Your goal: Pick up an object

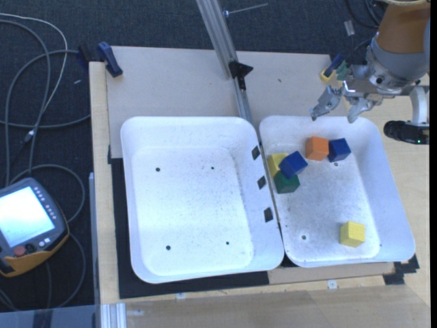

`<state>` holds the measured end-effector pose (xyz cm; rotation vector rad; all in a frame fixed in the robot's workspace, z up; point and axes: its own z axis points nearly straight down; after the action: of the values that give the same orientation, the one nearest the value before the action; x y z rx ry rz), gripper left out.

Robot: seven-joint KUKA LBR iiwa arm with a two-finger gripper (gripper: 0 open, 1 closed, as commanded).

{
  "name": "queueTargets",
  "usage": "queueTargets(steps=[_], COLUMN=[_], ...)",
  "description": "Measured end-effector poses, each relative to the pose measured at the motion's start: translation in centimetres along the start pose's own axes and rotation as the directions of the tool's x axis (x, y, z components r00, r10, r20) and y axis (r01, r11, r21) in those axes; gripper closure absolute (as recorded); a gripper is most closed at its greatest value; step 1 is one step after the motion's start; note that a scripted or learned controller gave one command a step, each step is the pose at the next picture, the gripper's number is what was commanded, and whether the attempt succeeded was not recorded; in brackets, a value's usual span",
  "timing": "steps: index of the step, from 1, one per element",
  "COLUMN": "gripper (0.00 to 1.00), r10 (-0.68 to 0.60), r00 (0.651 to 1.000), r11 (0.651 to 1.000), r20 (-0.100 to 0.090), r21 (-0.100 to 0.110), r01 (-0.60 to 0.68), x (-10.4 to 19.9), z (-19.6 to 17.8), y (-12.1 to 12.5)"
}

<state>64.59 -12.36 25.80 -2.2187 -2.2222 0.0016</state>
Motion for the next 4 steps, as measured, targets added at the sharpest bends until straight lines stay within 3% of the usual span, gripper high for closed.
queueTargets(steps=[1,2,3,4], gripper=[0.0,0.0,0.0,0.0], r10=[0.0,0.0,0.001,0.001], r00=[1.0,1.0,1.0,1.0], r11=[1.0,1.0,1.0,1.0], r20=[0.002,0.003,0.0,-0.003], r21=[-0.009,-0.013,0.004,0.009], r01=[0.0,0.0,-0.001,-0.001], x=[-1.0,-1.7,-3.5,-2.6], z=[11.0,-0.8,7.5,16.3], y=[-2.2,-2.3,1.6,-1.2])
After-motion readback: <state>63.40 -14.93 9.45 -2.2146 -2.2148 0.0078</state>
